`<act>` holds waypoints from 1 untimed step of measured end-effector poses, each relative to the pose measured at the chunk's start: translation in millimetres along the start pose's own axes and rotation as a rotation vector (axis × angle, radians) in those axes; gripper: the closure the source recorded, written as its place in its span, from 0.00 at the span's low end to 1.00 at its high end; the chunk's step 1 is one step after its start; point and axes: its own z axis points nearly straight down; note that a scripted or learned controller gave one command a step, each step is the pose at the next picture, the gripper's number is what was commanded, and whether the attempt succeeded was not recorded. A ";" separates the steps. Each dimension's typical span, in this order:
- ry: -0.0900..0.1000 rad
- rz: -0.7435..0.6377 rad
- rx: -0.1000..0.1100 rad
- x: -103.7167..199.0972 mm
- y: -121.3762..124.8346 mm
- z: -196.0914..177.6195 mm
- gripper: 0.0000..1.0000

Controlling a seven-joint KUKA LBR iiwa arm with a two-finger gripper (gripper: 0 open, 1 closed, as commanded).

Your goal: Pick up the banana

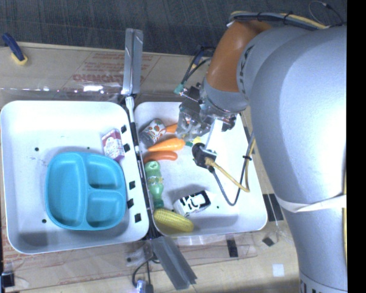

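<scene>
Gripper (192,126) sits low in the right bin (251,218), near the bin's 11 o'clock corner; cannot tell whether it is open or closed, wrist hardware blocks the tips. Nothing visibly held. It hangs just above a carrot (166,144), with a small can (152,129) at its 9 o'clock.

No clear banana; the closest match is a yellow corn-like piece (172,221) at the bin's 6 o'clock edge, touching the front wall, well apart from the gripper.

Red sausage-like piece (161,156) lies under the carrot, green bottle (154,182) runs along the left wall, black-and-white packet (193,202) near the yellow piece. Yellow cable (229,179) loops across the bin's middle. Open floor at 3 to 5 o'clock.

Left bin (18,127) holds a blue tray (85,191) and a small packet (113,144) at the tray's 1 o'clock.
</scene>
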 end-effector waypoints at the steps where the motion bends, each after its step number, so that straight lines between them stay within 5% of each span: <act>1: 0.004 0.038 -0.008 16.1 26.1 5.2 1.00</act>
